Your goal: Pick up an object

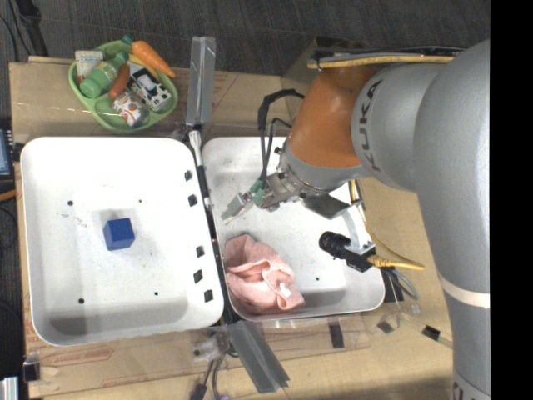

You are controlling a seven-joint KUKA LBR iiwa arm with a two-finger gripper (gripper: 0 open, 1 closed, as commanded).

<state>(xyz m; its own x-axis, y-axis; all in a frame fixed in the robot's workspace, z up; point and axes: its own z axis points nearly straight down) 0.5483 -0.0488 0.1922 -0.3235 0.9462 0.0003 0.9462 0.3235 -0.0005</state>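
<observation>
Dark carpet floor point(250, 15), wooden bench point(241, 98)

Bench point(250, 98): two white bins side by side, left bin point(50, 223), right bin point(333, 302). Green bowl point(87, 102) of toy food at far left corner.

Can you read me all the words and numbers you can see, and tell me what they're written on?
"KUKA": on the grey shell of the robot arm, beside its orange band; it reads sideways and is partly cut off.
Packets in the green bowl behind the bins: their printing is too small and blurred to read.
Nothing readable on the blue cube, the pink cloth or the white bins.
</observation>
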